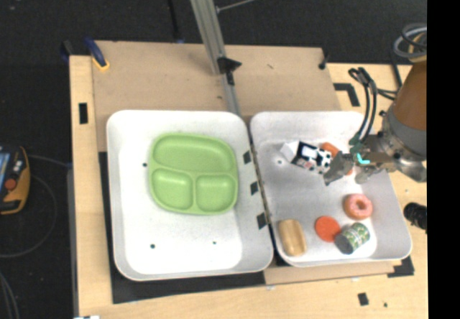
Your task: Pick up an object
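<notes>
My gripper [338, 169] hangs low over the upper middle of the right bin [305, 123], reaching in from the right. Just left of its tips lies a white and black toy [307, 155] with an orange piece [329, 148] beside it. A pink donut [358, 206], a red-orange disc [327, 227], a green and grey can [353, 237] and a tan bread-like block [291, 236] lie toward the bin's near edge. Nothing shows between the fingers.
The left bin [129, 238] holds a green divided plate [194, 173]. A grey metal post [208, 23] slants up from between the bins. Cables [370, 98] trail at the right behind the arm.
</notes>
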Available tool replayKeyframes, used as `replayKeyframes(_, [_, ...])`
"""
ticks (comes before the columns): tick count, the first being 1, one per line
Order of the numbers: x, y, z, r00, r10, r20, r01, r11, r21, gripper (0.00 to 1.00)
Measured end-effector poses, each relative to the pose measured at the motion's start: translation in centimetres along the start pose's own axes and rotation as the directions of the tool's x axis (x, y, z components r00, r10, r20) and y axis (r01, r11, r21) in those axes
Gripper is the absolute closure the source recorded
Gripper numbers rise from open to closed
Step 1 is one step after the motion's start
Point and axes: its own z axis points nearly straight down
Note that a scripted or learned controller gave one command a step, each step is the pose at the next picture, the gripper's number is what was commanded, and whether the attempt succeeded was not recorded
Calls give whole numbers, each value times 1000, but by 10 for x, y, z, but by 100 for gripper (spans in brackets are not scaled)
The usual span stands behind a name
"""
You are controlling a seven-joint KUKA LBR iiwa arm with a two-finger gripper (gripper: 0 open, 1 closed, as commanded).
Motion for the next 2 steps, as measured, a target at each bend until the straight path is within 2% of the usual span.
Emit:
replayKeyframes(1, [0,0,0,1000,0,0,0,1000,-1,0])
replayKeyframes(2, [-3,-8,57,1000,2,-1,-2,1000,4,0])
